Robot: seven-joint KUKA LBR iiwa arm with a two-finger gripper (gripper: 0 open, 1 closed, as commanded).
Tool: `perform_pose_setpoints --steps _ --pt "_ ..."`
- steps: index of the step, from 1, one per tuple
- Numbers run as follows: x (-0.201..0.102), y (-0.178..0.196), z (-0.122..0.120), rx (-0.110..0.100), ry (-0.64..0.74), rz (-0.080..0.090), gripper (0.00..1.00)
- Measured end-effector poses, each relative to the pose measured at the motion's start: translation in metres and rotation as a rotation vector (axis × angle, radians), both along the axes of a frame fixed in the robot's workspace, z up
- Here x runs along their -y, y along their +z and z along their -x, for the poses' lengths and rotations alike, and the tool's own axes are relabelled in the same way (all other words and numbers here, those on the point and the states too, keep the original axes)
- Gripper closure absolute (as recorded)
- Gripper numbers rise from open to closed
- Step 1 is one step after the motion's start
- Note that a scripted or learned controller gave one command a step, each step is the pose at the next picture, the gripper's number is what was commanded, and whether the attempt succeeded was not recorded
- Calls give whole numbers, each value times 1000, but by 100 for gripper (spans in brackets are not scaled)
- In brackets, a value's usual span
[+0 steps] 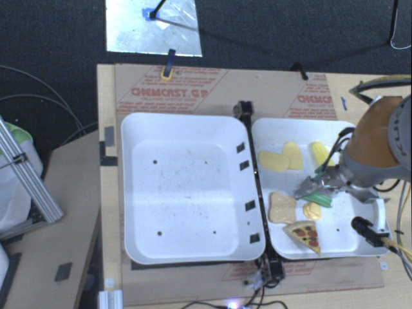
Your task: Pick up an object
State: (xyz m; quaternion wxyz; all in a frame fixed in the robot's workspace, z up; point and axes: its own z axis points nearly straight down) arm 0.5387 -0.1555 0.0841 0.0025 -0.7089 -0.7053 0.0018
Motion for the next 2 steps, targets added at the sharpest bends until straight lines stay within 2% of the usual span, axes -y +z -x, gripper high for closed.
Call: perform_pose_setpoints --steps 1,2 --pt "-2 11 -6 11 7 2 100" --pt "-49 15 6 6 11 -1 100"
